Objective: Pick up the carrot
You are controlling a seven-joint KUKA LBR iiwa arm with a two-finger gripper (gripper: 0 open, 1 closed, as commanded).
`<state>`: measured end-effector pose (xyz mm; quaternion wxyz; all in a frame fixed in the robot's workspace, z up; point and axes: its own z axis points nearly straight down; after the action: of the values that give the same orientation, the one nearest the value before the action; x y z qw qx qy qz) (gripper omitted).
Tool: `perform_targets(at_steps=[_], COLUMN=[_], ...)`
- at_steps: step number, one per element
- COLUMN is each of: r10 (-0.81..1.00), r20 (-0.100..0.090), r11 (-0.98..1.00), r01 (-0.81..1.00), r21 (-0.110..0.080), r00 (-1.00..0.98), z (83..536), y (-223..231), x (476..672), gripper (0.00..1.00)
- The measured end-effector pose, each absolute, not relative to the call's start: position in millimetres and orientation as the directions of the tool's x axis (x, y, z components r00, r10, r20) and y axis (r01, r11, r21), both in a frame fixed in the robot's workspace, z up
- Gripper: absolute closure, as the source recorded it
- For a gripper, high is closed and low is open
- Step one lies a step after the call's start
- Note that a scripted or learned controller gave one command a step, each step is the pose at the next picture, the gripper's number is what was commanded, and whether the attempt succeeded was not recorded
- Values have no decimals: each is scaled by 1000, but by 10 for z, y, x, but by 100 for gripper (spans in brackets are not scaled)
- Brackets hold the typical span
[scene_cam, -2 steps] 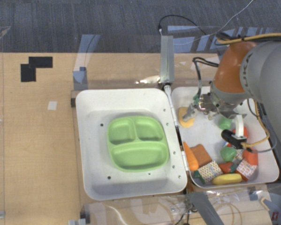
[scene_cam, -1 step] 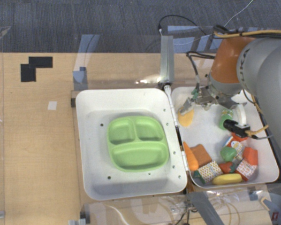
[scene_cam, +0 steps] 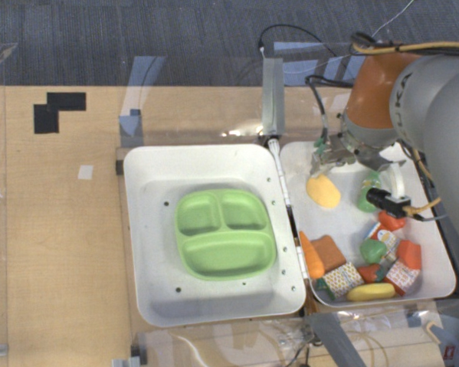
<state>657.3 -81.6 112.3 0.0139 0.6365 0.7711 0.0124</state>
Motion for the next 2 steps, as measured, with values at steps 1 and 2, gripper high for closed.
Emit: perform_targets(at_steps=[1,2], r10=[982,925], r20=[-4,-4], r11=[189,381], r01=[981,924], r21=[31,10], r00=[-189,-381], z=[1094,890], y=[-816,-933], x=[6556,6316], gripper=[0,0])
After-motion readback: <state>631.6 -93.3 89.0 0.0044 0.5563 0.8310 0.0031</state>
